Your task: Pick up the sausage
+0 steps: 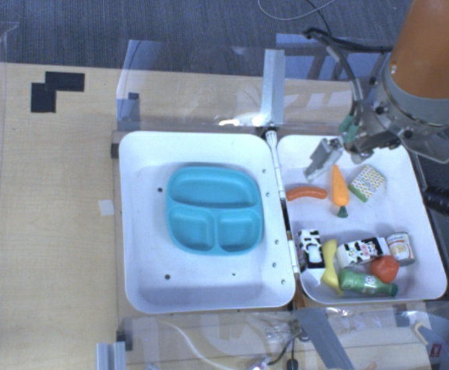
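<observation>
**Ana:** Sausage (306, 193) first: where does it lie?

**Ben:** In the right bin (410, 206), close to that bin's left wall, lying flat and roughly crosswise. It is a reddish-orange stick, with its right end just beside the carrot (339, 189), perhaps touching it; I cannot tell which.

**Ana:** And the gripper (322, 159)?

**Ben:** It sits above and slightly to the right of the sausage in the picture, near it but apart from it. The grey fingers (318, 163) slant down and to the left, toward the bin's left wall. Nothing lies between them. Whether they are spread or closed I cannot tell; they read as one grey shape from this angle.

**Ana:** What else is in that bin?

**Ben:** A small checked packet (367, 183) to the right of the carrot. Along the near side, a black-and-white carton (309, 250), a banana (329, 262), a second cow-patterned carton (362, 250), a green bottle (367, 284), a tomato (386, 268) and a small can (400, 247), all crowded together and well apart from the sausage.

**Ana:** The left bin (143, 230)?

**Ben:** It carries a blue divided plate (213, 208) near its middle.

**Ana:** The arm?

**Ben:** Its orange band (437, 29) fills the upper right corner, with the grey wrist (421, 106) below it, reaching over the right bin's far edge.
</observation>
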Available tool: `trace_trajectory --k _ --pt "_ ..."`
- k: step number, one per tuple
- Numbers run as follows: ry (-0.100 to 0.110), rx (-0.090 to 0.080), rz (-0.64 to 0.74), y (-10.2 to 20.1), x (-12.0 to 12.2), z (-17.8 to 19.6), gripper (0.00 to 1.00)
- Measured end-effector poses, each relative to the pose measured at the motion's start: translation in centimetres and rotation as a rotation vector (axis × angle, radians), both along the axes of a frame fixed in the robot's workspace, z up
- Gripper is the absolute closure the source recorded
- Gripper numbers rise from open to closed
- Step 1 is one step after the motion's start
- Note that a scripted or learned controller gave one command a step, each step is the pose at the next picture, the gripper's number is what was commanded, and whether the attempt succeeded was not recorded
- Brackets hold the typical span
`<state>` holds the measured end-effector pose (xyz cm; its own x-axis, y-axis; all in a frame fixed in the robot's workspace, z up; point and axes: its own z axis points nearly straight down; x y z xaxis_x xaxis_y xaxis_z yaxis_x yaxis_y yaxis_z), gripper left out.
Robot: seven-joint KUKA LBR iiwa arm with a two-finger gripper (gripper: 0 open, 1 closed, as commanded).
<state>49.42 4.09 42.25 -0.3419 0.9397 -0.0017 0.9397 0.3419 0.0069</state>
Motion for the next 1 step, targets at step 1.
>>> trace_trajectory --k 1 --pt "0.001 -0.002 0.327 -0.5 -0.59 -13.1 0.0"
